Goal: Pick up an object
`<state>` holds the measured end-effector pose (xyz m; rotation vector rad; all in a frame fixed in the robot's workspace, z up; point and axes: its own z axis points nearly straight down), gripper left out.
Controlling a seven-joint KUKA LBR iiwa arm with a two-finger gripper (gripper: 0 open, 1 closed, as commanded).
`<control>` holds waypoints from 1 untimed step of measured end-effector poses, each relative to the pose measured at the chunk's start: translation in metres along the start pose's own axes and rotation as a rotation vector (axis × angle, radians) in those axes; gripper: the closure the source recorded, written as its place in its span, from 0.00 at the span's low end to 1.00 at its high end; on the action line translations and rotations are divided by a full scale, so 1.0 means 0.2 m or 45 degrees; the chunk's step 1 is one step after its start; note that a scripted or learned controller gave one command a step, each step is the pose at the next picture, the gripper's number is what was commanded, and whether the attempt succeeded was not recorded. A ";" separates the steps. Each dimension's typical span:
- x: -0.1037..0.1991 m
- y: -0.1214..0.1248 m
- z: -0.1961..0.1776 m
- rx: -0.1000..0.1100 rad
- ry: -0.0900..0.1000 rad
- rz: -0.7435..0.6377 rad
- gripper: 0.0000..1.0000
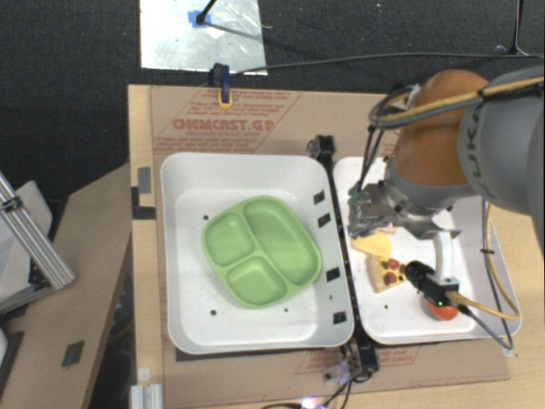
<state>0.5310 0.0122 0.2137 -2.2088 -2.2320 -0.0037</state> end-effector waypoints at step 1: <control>0.27 0.02 0.04 0.000 0.000 0.000 1.00</control>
